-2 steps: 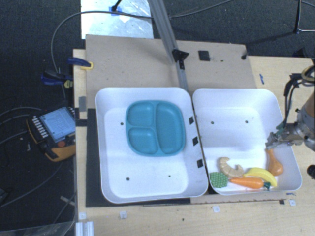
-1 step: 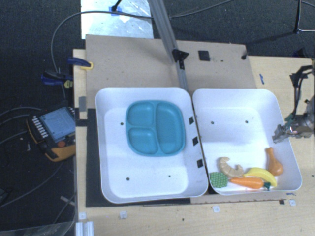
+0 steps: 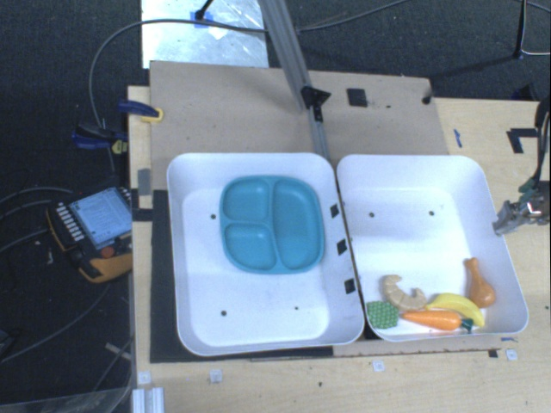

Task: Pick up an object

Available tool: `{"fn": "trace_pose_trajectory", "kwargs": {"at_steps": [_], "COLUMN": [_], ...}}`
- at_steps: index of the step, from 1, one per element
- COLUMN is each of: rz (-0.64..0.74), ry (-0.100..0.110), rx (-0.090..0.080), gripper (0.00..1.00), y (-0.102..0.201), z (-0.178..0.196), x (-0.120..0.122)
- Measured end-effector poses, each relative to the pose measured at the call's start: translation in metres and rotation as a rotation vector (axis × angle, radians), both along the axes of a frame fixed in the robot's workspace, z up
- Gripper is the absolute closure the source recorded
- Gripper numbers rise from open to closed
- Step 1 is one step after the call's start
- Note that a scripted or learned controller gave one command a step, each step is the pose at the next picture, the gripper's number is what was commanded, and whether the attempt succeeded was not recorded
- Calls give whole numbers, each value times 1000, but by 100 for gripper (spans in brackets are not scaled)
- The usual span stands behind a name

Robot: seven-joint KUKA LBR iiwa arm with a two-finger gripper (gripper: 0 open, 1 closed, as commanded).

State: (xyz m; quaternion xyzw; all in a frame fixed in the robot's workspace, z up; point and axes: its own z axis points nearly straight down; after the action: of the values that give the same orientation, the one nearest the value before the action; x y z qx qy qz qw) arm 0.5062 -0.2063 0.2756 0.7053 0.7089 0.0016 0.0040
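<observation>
Dark carpet is seen around a bench topped with a tan board, on which two shallow white bins are set side by side, their inner rims touching. A slanted grey pole is seen crossing the board from the top edge down to the seam between the bins.

The left bin is occupied by a blue divided plate, laid flat toward the far half, with three compartments visible.

In the right bin, toy food is gathered along the near wall. A green piece is found in the near left corner, just beside a beige curved piece. An orange carrot is laid lengthwise against the near rim, with a yellow banana just behind it and touching it. A brown drumstick-shaped piece is placed near the right wall, beside the banana.

The gripper is seen at the right edge, at the right bin's right rim, well apart from the toy food. Nothing is held in it; whether it is spread or closed cannot be told at this size.

Off the bench to the left, a handheld control pendant with a lit screen is laid on the carpet among cables.
</observation>
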Motion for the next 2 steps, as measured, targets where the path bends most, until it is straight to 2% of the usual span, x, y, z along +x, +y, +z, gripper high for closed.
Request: {"fn": "trace_pose_trajectory", "kwargs": {"at_steps": [2], "rz": [6], "ry": [5], "rx": [5], "gripper": [100], "y": [108], "z": [3], "x": [27]}}
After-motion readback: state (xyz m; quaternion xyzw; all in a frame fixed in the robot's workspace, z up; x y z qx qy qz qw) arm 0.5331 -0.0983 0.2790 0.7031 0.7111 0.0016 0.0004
